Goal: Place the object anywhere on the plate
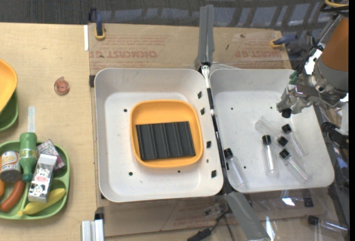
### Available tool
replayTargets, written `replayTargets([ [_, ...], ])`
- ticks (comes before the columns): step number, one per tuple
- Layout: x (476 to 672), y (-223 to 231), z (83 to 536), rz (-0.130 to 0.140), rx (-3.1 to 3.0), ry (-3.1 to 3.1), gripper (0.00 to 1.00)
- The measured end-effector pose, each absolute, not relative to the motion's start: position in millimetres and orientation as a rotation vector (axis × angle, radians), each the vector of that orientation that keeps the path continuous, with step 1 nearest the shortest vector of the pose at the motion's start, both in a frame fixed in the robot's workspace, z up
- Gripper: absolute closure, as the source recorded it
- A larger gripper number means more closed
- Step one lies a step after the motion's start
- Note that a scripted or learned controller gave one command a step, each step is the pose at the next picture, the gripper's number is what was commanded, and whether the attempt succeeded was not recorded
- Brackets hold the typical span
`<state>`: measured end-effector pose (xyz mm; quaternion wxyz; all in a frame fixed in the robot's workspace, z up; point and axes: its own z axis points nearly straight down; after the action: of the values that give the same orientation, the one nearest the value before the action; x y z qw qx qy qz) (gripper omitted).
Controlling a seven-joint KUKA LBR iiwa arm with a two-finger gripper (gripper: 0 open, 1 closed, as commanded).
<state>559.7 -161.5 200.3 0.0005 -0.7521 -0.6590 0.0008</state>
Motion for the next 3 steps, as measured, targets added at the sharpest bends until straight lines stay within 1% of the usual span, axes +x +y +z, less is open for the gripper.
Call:
replayTargets([
  [1, 606.2, -131, 231, 0.004, -2.2, -2.243, 1.0],
  [2, 652.1, -135, 241, 0.003, -1.986, -2.436, 1.0],
  [3, 659.2, -136, 251, 0.002, -1.728, -2.626, 1.0],
])
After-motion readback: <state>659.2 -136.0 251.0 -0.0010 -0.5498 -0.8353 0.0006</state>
